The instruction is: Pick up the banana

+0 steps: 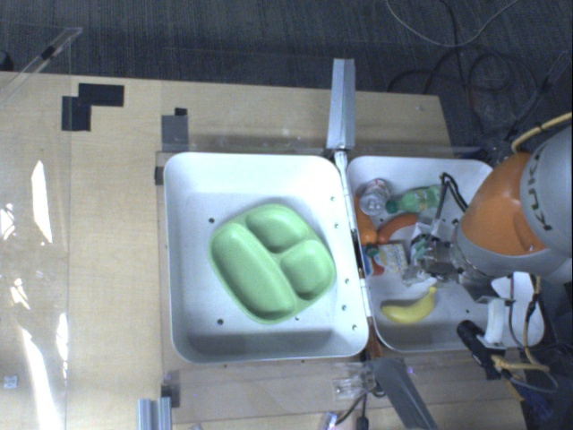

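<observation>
From my remote station I see the worktop (98, 240) from above, at a slant, bearing two shallow white bins side by side. The left bin (192, 330) contains a light green divided plate (271, 260) with three compartments, lying near the bin's middle. The right bin (425, 334) holds the clutter: the banana (409, 308) lies in its lower part, yellow and curved, resting on the bin floor near the front wall. Above the banana lie a small printed packet (390, 258), an orange-red object (398, 227), a green bottle (421, 197) and a clear crumpled plastic item (373, 193). The arm (510, 213) enters from the right, its orange band over the bin's right side. The tool (428, 260) hangs over the middle of the right bin, just above and to the right of the banana, close to the packet. I cannot tell how far its fingers are parted; nothing is visibly between them. The banana lies apart from the tool.
</observation>
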`<state>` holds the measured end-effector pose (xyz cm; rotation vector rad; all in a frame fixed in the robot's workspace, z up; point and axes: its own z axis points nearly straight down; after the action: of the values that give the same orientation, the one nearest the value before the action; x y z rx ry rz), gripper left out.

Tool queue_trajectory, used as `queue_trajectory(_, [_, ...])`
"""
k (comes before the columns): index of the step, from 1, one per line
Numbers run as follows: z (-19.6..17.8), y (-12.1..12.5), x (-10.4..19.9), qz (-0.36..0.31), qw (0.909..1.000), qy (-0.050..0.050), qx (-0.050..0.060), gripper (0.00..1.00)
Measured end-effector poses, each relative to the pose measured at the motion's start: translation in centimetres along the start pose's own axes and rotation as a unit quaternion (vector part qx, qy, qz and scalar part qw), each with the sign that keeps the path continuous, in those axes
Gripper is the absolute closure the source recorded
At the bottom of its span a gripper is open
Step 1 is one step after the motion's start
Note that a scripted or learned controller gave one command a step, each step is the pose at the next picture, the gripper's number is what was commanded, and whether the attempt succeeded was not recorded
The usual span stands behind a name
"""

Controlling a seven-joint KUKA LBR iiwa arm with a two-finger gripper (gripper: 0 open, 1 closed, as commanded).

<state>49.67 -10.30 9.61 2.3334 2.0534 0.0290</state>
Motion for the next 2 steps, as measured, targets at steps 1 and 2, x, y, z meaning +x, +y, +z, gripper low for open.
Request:
queue_trajectory(1, [0.01,0.34,-2.04,0.19,0.9818,0.004,0.003,1.0])
queue_trajectory(2, [0.7,-0.22,-2.18,0.191,0.9815,0.002,0.011,0.0])
